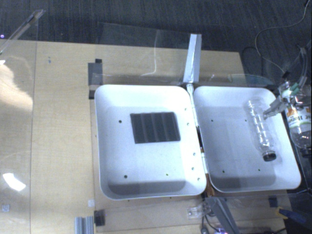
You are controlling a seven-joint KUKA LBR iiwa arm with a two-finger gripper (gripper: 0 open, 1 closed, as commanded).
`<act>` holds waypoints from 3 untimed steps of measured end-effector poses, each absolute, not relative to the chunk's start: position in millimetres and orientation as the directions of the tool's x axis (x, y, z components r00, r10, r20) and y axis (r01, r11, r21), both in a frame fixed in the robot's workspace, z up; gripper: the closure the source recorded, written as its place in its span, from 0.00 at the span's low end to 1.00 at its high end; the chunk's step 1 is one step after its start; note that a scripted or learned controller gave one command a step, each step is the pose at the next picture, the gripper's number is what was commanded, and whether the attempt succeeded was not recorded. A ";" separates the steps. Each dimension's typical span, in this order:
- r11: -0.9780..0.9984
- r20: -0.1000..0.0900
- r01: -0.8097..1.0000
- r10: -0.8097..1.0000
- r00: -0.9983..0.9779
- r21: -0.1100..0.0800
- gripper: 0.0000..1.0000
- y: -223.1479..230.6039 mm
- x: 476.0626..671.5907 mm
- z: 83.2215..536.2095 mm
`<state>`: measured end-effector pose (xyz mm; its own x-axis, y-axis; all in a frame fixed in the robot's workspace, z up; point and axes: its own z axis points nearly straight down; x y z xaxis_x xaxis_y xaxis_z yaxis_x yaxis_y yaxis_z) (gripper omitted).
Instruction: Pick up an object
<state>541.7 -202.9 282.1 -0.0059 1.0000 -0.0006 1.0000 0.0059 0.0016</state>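
Note:
A clear plastic bottle point(259, 128) lies on its side in the right bin point(229, 169), along the bin's right part, with its dark cap point(269, 155) toward the near edge. A dark ridged rectangular pad point(154, 127) lies flat in the middle of the left bin point(112, 155). My gripper point(282, 101) comes in at the right edge of the view, over the right bin's far right rim. It is just right of the bottle's far end, and a grey part reaches toward it. Nothing shows as held.
A clear labelled container point(299, 123) stands just outside the right bin's right rim, beside the gripper. A metal post point(192, 57) rises behind the seam between the bins. Cables point(273, 38) run at the back right. Transparent panels border the wooden bench point(53, 130).

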 end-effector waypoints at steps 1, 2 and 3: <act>0.201 0.000 0.980 0.980 -0.201 0.002 0.00 -202.4 541.7 114.9; 0.327 -0.005 0.945 0.945 -0.327 0.009 0.00 -205.2 585.7 101.7; 0.330 -0.004 0.944 0.944 -0.330 0.007 0.00 -204.3 620.0 122.9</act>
<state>620.0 -204.3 122.9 -0.3302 0.9439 -0.0043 0.9439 0.3303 0.0072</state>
